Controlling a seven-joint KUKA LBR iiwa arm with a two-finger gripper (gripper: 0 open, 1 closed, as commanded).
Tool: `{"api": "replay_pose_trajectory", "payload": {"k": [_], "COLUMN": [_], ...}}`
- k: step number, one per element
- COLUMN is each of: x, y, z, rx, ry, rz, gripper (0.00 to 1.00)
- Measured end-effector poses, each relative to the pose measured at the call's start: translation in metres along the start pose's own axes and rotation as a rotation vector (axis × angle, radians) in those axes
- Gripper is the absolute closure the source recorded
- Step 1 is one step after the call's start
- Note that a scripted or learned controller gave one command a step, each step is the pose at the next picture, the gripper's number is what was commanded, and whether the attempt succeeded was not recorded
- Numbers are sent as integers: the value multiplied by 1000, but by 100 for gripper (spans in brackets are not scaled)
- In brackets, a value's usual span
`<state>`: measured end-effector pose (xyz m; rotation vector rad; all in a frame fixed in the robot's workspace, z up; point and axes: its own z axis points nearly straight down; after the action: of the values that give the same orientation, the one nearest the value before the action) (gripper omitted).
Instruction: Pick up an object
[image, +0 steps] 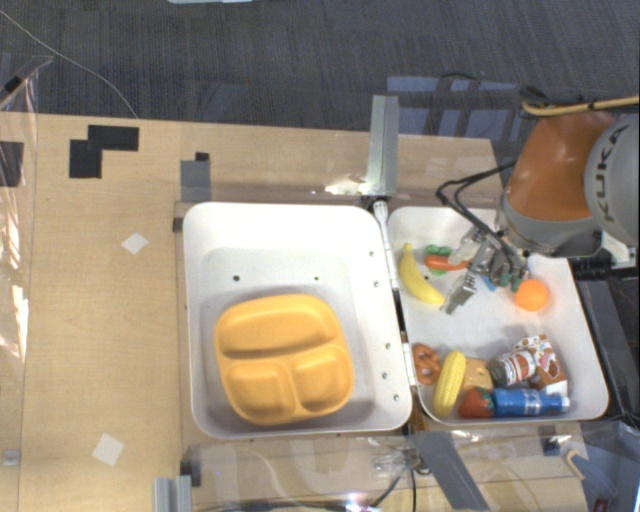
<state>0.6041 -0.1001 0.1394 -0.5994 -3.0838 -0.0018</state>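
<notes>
The fingers (468, 287) hang apart, seemingly empty, in the right bin (585, 330), just beside the banana (419, 279). It looks light, smooth and curved; gripping across its middle seems safest. The orange ball (532, 294) may roll.

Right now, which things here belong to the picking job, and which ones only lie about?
For the job:
- gripper, low in the right bin
- banana, carrot and orange ball close to it
- corn cob and blue bottle at the bin's front

Lying about:
- yellow divided tray in the left bin
- black tape marks on the bench
</notes>
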Motion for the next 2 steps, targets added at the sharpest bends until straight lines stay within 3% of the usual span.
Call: {"api": "replay_pose_trajectory", "payload": {"k": [1, 2], "x": [-5, -21], "y": [5, 6], "z": [51, 51], "rx": [-5, -5], "ry": [-10, -9], "rz": [544, 683], "gripper": [0, 0]}}
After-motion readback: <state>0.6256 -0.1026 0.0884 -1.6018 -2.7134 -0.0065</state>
